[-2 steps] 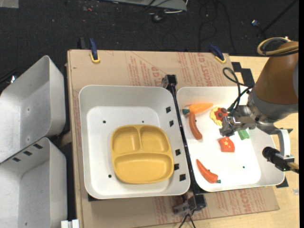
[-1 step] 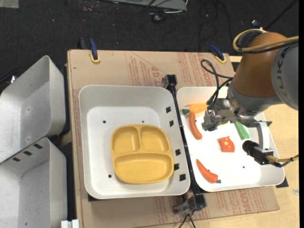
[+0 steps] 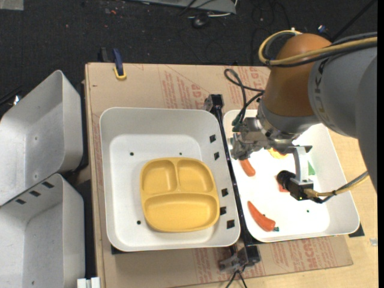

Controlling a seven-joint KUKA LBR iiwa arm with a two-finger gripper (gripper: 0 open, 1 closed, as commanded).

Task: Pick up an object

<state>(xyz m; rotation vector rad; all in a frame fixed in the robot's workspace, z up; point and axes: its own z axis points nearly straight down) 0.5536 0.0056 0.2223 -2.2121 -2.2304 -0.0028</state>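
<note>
1. The arm reaches in from the right and hangs over the right bin, likely because the loose items lie there.
2. The tool sits at that bin's upper left, just above an orange piece; whether it is open or closed I cannot tell.
3. A carrot lies lower in the frame, well apart from the tool, with nothing crowding it.
4. A yellow bit peeks out beneath the wrist.
5. The left bin holds a yellow tray, centre frame, probably too flat to grasp easily.
</note>
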